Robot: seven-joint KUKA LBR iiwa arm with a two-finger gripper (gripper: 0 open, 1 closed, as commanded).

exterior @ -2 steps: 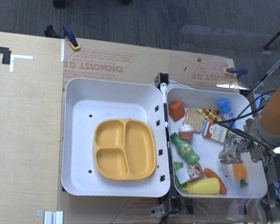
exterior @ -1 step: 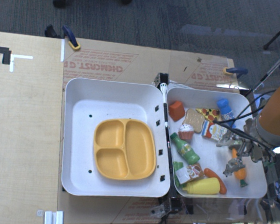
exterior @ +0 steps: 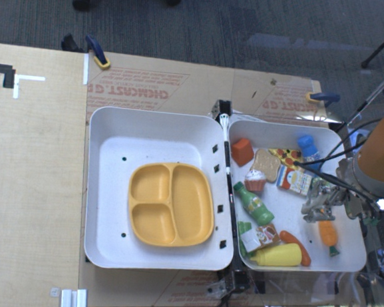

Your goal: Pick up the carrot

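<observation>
Right-hand bin [exterior: 353, 260], near its right wall: carrot [exterior: 328, 234], short and orange, green tuft at the lower end. Long axis running roughly up-and-down the view, tilted slightly, thick end uppermost.

Tool [exterior: 321, 206] hanging just above and a little left of that thick end, near but apparently not touching. Finger state impossible to tell: metal parts blurred against cables, no gap or pinch readable. Nothing visibly held.

Key relation, then: carrot just below and slightly right of the tool in the view, that is toward the near-right corner of the bin. Probably a short shift down-right, then a descent, closing across the carrot's narrow width rather than along its length.

Neighbours well apart on the left side of the bin: green bottle [exterior: 254, 205], yellow banana-like piece [exterior: 278, 256] with a red-orange item [exterior: 295, 245] lying against it, possibly confusable with the target. Juice carton [exterior: 295, 179] and blue item [exterior: 307, 146] farther up. Left bin [exterior: 101, 195] carrying a yellow divided plate [exterior: 171, 204], not involved.

Main risk, as judged: bin wall close beside the carrot, little room for the outer finger.
</observation>
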